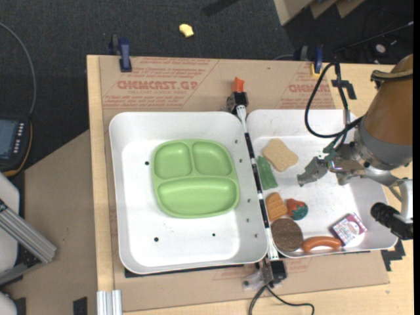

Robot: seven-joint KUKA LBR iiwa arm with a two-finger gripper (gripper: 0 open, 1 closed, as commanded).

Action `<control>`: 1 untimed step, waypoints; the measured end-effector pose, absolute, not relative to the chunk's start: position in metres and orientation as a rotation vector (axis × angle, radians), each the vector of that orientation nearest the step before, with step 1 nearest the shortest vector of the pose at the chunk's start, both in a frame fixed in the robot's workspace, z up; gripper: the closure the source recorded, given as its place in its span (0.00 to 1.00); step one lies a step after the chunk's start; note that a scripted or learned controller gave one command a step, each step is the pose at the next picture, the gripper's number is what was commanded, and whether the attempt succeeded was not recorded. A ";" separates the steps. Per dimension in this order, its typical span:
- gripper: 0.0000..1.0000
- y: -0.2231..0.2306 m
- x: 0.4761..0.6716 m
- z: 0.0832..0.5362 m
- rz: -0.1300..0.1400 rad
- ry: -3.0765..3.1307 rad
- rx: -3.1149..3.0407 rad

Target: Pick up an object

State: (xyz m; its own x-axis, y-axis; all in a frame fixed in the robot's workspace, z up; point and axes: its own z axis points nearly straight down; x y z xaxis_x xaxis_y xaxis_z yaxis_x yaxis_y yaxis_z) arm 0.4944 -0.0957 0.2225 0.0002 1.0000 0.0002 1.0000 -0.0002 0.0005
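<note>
Hovering over the right bin (367, 131), the gripper (314, 172) sits approx mid-bin w/ its fingers pointing toward the view's left. Whether they're apart or closed can't be told from this angle; nothing shows between them. Bare white floor lies under and just left of the tips, so there's open room there.

Nearest items: a tan bread slice (279, 154) up-left of the tips, near but apart, and a green pickle-like strip (266, 174) lying along the bin's left wall. Lower down, an orange waffle-patterned piece (275, 206) sits against that same wall, w/ a small teal-and-red toy (298, 209) touching its right side. A brown round cookie (287, 233) crowds the front-left corner, and a hot dog (320, 244) lies along the front edge beside it. A pink-and-white packet (348, 229) rests near the front-right, apart from the hot dog's end.

Bin's back half and right side are mostly bare floor, tho the arm (390, 120) covers part of it.

Left bin (128, 195) holds a green divided plate (195, 178), centred, w/ wide clear margins to all walls.
</note>
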 end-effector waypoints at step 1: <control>0.00 -0.094 0.498 0.136 -0.007 2.226 2.227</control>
State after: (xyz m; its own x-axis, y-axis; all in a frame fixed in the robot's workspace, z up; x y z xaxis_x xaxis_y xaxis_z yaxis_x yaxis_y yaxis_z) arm 0.4981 -0.0944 0.1364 0.0006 1.0000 0.0022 1.0000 -0.0005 -0.0085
